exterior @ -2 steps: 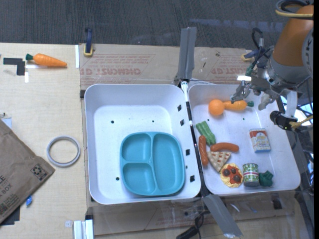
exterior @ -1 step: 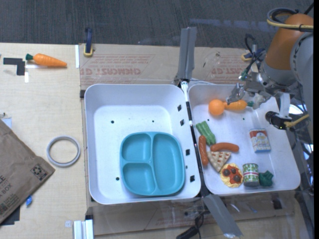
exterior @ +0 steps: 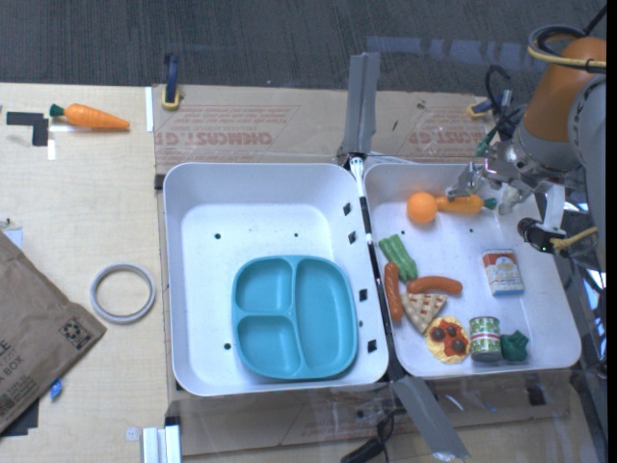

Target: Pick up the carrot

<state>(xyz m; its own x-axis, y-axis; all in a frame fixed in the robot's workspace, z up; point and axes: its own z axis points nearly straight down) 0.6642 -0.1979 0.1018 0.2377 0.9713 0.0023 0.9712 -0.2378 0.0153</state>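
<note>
Camera view is showing the carrot [exterior: 461, 203] lying near the back wall of the right bin [exterior: 554, 287], leafy end pointing right, with its tip just beside a round orange fruit [exterior: 421, 207]. The hand [exterior: 494, 186] is hanging right over the carrot's leafy end; whether it is apart or together cannot be told. A second carrot [exterior: 92, 117] is lying on the worktop [exterior: 77, 220], well apart at far left.

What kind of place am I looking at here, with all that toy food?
Probably a robotics lab test bench. A grey arm reaches over two white bins taped onto cardboard, one holding plastic play food such as a carrot, the other a teal divided plate.
</note>
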